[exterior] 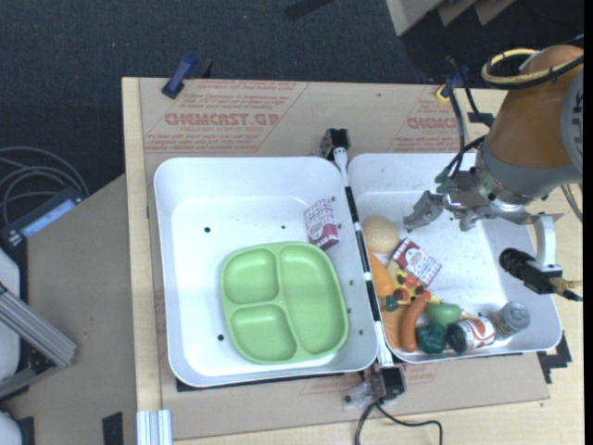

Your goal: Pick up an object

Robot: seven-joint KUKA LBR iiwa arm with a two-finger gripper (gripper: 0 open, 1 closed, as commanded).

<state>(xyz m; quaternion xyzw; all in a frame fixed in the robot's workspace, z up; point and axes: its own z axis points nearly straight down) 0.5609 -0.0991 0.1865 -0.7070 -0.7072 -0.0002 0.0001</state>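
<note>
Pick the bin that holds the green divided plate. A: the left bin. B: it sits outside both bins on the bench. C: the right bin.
A: the green divided plate lies flat on the floor of the left bin, while the right bin holds the pile of small items.

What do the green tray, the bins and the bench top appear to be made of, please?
Green tray: probably moulded plastic, matte, with one even colour and rounded compartments. Bins: seemingly thin white plastic, slightly glossy, with soft rounded rims. Bench top: a pale brown sheet with red print, perhaps protective paper; the material under it is unclear.
</note>
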